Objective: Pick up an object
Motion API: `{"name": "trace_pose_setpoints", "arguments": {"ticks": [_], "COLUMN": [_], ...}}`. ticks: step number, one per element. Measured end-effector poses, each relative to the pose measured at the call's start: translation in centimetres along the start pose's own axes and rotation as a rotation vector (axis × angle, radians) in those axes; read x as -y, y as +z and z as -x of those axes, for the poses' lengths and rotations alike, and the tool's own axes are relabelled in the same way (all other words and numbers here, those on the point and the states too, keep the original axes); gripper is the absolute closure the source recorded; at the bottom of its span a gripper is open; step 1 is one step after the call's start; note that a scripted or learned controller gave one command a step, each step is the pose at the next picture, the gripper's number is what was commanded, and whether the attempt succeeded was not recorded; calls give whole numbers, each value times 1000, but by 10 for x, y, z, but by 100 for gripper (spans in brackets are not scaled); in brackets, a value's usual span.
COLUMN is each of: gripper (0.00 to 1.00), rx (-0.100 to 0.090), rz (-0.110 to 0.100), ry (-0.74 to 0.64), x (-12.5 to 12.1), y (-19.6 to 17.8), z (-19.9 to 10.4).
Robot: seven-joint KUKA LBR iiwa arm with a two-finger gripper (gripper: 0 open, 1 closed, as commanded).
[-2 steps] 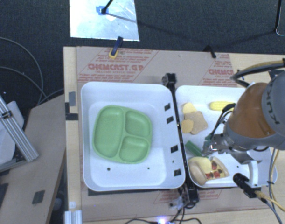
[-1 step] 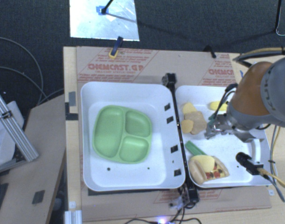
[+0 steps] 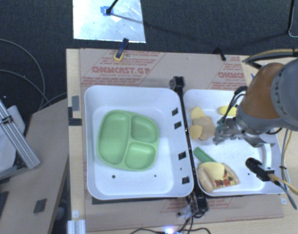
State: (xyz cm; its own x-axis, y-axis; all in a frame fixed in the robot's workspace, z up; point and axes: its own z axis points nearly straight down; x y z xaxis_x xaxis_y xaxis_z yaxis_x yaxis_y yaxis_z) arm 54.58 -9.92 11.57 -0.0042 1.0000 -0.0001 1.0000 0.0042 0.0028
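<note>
My gripper (image 3: 221,133) hangs low over the middle of the right bin (image 3: 236,189), just right of a tan lumpy piece (image 3: 204,129) and a yellow piece (image 3: 197,113). Another small yellow piece (image 3: 224,110) lies behind the arm's wrist. A green stick (image 3: 204,155) lies left of centre in that bin. In front of it sits a pale dish of toy food (image 3: 217,175) with yellow and red bits. Nothing shows clearly between the gripper's tips.
The left bin (image 3: 95,101) holds a green divided plate (image 3: 127,140). A black clamp bar (image 3: 184,130) runs between the two bins. The arm's grey and orange bulk (image 3: 273,99) covers the right bin's far right side.
</note>
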Motion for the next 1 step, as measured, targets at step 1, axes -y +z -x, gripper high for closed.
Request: {"name": "trace_pose_setpoints", "arguments": {"ticks": [1], "gripper": [0], "rx": [0], "rz": [-1], "ry": [0], "x": [0], "y": [0], "z": [0]}}
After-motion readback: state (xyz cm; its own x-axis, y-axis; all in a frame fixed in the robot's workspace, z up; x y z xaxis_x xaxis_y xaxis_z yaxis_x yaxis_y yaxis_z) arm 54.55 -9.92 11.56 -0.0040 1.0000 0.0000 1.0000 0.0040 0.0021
